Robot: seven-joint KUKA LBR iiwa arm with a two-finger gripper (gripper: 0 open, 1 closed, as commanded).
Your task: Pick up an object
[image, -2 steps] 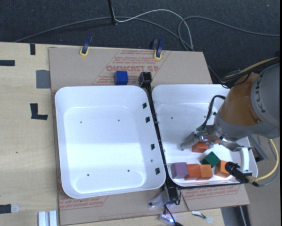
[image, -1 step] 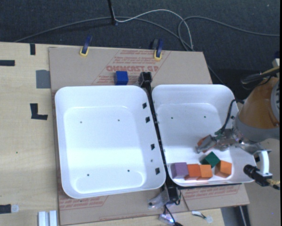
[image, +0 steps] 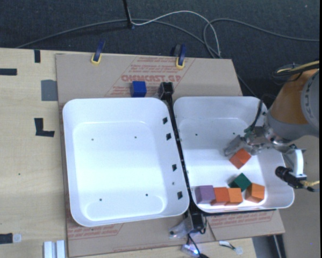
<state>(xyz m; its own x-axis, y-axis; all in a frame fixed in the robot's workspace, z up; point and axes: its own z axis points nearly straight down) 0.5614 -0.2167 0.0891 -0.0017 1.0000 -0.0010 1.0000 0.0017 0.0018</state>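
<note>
**Orange block at the fingertips over the right bin**

Dark carpet crossed by cables lies behind a wooden bench, where a cardboard sheet [image: 150, 77] carries two shallow white bins side by side. On the cardboard behind the left bin [image: 74, 117] sits a small blue cube [image: 138, 88].

From the right, the grey arm with its orange band [image: 288, 102] reaches into the right bin [image: 214, 104]. Its gripper [image: 241, 150] points left and downward, and a tilted orange-red block [image: 240, 158] sits right at the fingertips; the fingers appear closed on its upper edge.

Along the right bin's front wall lie a purple block [image: 205, 193], two orange blocks [image: 228, 196] touching each other, a dark green block [image: 240, 183] just behind them, and another orange block [image: 256, 192] at the right end.
</note>
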